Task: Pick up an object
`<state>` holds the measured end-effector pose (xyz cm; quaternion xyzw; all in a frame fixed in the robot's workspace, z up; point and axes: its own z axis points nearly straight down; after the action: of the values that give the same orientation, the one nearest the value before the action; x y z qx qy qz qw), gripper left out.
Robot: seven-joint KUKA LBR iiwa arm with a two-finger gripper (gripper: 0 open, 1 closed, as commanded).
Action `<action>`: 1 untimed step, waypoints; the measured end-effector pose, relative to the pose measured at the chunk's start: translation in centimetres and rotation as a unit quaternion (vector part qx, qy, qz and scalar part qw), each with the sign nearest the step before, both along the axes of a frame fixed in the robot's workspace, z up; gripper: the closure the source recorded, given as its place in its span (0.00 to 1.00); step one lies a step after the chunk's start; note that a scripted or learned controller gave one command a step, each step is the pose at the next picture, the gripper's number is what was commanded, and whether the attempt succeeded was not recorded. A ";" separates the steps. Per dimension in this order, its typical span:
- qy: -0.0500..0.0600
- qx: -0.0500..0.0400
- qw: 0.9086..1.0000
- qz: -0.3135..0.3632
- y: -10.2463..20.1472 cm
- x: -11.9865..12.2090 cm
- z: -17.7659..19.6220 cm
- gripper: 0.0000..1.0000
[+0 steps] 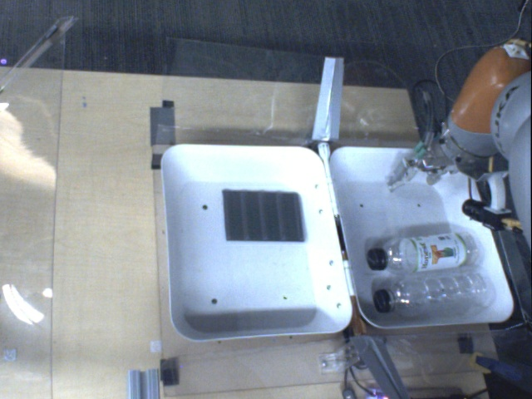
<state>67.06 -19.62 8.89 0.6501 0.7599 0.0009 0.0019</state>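
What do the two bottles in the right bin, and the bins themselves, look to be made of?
Both look like clear plastic with black caps: the labelled bottle and the ribbed bottle let the bin show through. The right bin and left bin seem smooth white moulded plastic, with rounded corners and soft sheen.

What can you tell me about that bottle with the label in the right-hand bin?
The labelled bottle is clear plastic with a black cap and a white label printed in green and red. It lies on its side in the right bin, cap pointing toward the left bin. Another clear, unlabelled bottle lies close alongside it, nearer the bin's front edge; whether they touch is unclear.
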 end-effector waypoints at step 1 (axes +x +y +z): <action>-0.003 -0.001 0.999 0.036 -0.6 -8.6 -0.1 0.00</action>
<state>58.49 -20.23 8.84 0.6219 0.7831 0.0020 0.0042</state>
